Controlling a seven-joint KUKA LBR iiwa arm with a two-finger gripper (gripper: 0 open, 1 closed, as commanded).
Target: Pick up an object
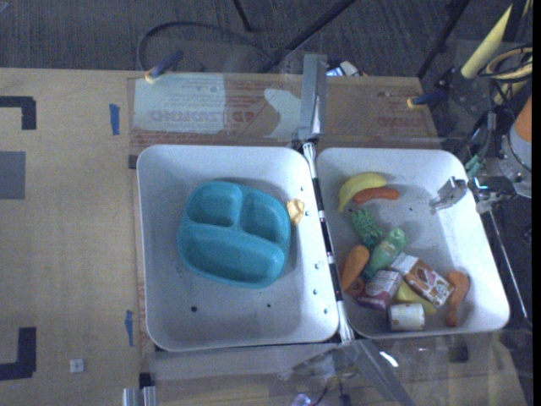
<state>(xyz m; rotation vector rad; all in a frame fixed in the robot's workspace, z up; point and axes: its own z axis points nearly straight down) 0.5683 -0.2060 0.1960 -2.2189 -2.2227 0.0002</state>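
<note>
The right bin point(473, 252) holds several toy foods. A yellow banana point(360, 185) lies at its back with a red sausage point(377, 195) beside it. Below them are a knobbly green piece point(366, 225), a green bottle point(387, 248) and an orange carrot point(355, 266). A printed carton point(429, 282), a white can point(407, 315) and a second orange piece point(457, 295) lie near the front. My gripper point(448, 193) hangs open over the bin's right rear part, above bare floor, with nothing between its fingers.
The left bin point(161, 294) holds a blue compartment tray point(235, 233), with a small yellow item point(295, 211) at its right wall. A metal divider point(325, 244) separates the bins. Cables and stands crowd the back right, where the arm point(507, 163) enters.
</note>
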